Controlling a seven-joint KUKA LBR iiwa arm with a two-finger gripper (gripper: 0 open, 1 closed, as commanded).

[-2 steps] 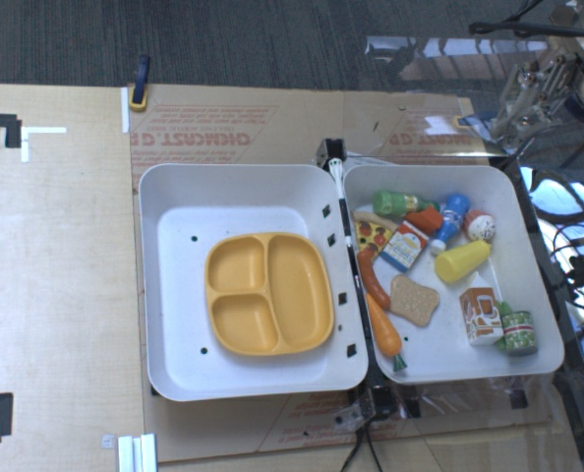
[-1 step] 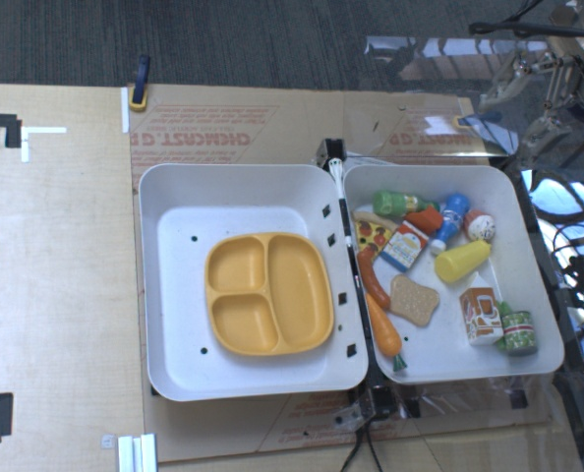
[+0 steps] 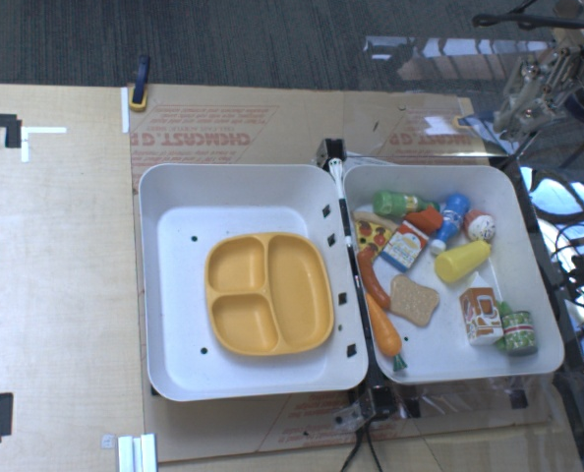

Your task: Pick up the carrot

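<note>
Because it lies along the right bin's [image 3: 528,224] left wall, beside the hot dog [image 3: 373,276] and bread slice [image 3: 414,301], the carrot [image 3: 383,328] awaits pickup; the tool's state cannot be told.

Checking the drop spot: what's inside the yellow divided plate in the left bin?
The yellow divided plate holds nothing in its three compartments. The carrot lies in the right bin. The bin floor under the plate is hidden.
</note>
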